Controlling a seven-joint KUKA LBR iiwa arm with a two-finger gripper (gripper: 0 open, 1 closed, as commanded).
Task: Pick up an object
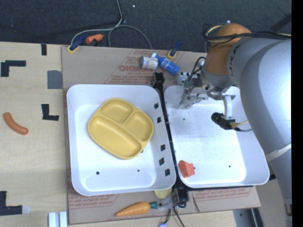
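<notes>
The small orange block (186, 169) lies alone on the floor of the right-hand shallow white bin (236, 174), close to the near-left corner and just beside the divider between the two bins. It looks like the likeliest thing to pick in that bin. The large yellow plastic plate with three compartments (121, 127) sits in the left white bin (78, 174), lying flat and tilted across the middle.

The claw (189, 97) is low over the far-left corner of the right bin, well apart from the orange block; whether it is wide or narrow cannot be told from here, as the wrist hardware hides it, and nothing is visible in its grasp.

The risks, as I judge them: a closure where the claw now sits would catch only the bin wall or bare floor. Reaching the block means crossing the bin, and the block's place next to the divider leaves little room on that side, so one tip may strike the rim or nudge the block away. The block is small and low, so a shallow descent would miss it.
</notes>
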